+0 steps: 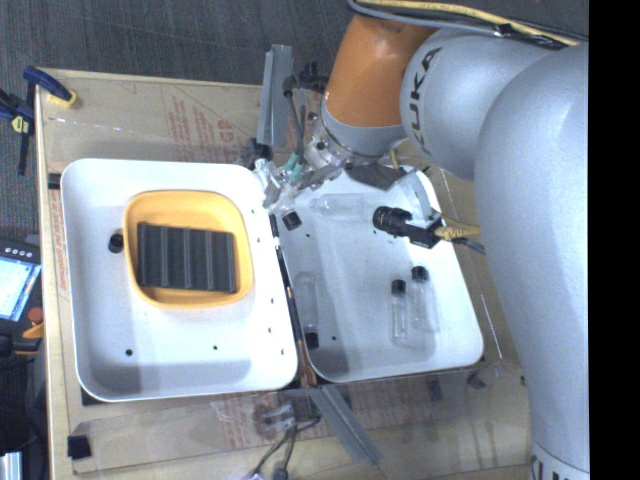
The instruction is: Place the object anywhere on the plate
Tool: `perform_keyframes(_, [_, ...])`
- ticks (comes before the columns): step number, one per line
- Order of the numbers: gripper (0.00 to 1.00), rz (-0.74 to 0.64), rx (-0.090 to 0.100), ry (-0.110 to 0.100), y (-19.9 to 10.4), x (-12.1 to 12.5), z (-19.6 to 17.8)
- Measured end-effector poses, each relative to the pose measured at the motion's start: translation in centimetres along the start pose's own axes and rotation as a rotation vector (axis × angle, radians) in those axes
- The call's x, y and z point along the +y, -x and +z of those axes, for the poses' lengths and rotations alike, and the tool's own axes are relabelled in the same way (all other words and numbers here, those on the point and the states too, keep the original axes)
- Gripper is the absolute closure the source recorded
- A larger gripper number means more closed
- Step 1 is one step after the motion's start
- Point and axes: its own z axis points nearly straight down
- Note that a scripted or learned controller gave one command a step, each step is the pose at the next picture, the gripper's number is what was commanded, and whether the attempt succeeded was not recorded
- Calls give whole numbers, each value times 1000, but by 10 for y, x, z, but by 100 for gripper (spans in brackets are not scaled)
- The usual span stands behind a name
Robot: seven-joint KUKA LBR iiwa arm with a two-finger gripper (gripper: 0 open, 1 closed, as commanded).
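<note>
A yellow plate [185, 211] with a dark ridged insert lies in the left bin [150, 368]. In the right bin [455, 353] lie clear plastic vials with black caps: two side by side [408, 308] at the right, and a longer one [306, 308] along the left wall. My gripper [282, 184] hangs at the right bin's far left corner, just above the wall between the bins. A small black piece [291, 220] sits directly under it. I see nothing held in it.
A small black knob [116, 241] rests in the left bin beside the plate. The arm's grey body and orange band [375, 68] cover the right bin's far side. A black cable connector [405, 224] juts over that bin.
</note>
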Motion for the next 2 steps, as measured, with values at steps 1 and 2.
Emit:
perform_keyframes(1, [100,-198,-1,2,-47,14,30])
perform_keyframes(2, [0,-198,-2,2,-47,14,30])
